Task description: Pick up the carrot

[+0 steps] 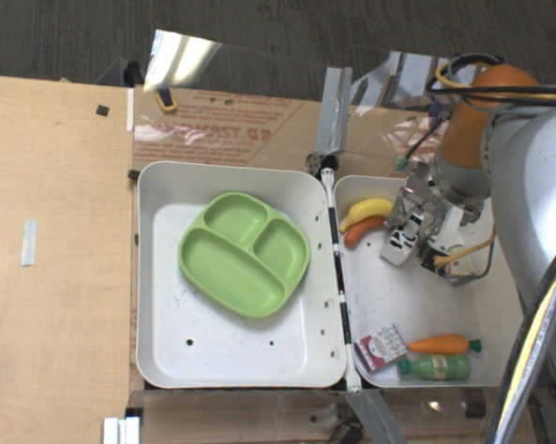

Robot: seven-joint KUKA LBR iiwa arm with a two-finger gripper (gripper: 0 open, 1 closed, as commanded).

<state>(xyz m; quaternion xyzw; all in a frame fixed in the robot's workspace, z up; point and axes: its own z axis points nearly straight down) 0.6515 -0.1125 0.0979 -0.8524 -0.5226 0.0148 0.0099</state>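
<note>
The carrot [440,344], orange with a small green top at its right end, lies on its side near the front of the right bin [386,293]. My gripper [401,245] hangs over the back half of that bin, well behind the carrot and apart from it. It is just right of a yellow banana [368,211] and a red-orange sausage-shaped piece [363,230]. Nothing hangs from the gripper.
A green bottle [435,369] lies right in front of the carrot, and a red and white packet [379,348] sits to its left. A green divided plate [245,253] fills the middle of the left bin [147,283]. A raised divider [336,267] separates the bins.
</note>
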